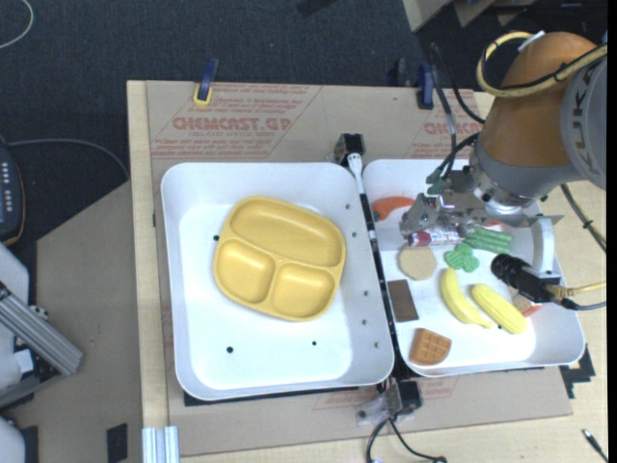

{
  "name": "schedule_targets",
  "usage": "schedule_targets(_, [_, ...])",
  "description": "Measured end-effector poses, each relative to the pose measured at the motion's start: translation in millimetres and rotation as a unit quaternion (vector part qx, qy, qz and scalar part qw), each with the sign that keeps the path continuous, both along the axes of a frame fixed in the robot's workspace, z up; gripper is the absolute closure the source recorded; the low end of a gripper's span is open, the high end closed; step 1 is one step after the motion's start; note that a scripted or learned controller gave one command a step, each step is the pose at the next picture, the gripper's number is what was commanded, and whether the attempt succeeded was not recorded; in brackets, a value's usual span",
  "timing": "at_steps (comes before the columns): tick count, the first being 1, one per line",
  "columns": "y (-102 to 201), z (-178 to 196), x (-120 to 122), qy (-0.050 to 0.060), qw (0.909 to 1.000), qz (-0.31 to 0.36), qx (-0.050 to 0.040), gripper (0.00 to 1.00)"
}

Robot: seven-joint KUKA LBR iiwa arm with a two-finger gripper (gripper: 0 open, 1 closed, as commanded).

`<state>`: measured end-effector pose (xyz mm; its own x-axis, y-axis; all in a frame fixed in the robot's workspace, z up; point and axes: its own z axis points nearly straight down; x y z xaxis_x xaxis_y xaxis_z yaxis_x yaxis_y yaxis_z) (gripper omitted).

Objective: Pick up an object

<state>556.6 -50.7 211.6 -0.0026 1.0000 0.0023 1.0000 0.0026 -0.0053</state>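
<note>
Your claw (431, 222) is hovering low in the right bin (554, 350); I cannot tell its state. The cookie (417, 263) is lying just below it.

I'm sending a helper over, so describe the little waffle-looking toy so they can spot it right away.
Look in the right-hand white bin, at its front edge nearest the camera. The waffle toy is a small orange-brown piece with a grid pattern, lying below the flat brown rectangle and left of the two yellow bananas; nothing else there is gridded.
</note>
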Motion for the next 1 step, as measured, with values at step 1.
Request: schedule_targets(1, [17.3, 9.9, -42.7, 0.000, 1.0000, -0.001, -0.0003, 1.00])
